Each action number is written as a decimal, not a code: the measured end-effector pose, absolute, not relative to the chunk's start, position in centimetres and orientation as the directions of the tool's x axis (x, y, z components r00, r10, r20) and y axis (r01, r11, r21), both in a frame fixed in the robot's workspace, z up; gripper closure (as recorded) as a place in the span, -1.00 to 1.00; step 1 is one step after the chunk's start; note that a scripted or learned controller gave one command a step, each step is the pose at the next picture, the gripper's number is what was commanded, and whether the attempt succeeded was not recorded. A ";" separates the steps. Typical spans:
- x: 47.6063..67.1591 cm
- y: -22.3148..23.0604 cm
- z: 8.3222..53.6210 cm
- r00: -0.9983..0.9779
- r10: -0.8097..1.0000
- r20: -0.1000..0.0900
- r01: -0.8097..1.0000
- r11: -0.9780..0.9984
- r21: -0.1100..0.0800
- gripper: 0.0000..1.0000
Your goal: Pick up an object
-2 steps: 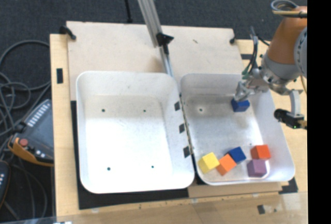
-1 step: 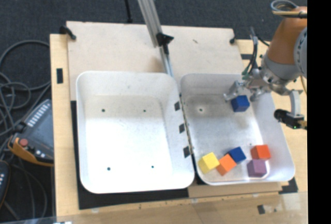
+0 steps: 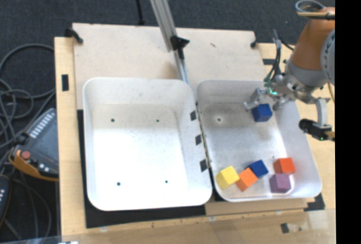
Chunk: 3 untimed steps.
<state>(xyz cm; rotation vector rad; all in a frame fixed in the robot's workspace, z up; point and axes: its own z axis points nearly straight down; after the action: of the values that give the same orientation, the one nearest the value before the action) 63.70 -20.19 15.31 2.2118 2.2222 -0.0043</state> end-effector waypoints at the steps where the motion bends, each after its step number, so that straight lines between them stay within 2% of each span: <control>1: 63.8 -20.3 16.5 -0.007 1.000 -0.009 1.000 0.007 0.006 1.00; 2: 63.8 -20.3 16.4 -0.008 1.000 -0.009 1.000 0.008 0.004 -1.00; 3: 63.8 -20.4 17.6 -0.010 1.000 -0.012 1.000 0.010 0.008 1.00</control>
<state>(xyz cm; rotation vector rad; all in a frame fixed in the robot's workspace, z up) 63.85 -20.38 17.61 2.2001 2.2227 -0.0035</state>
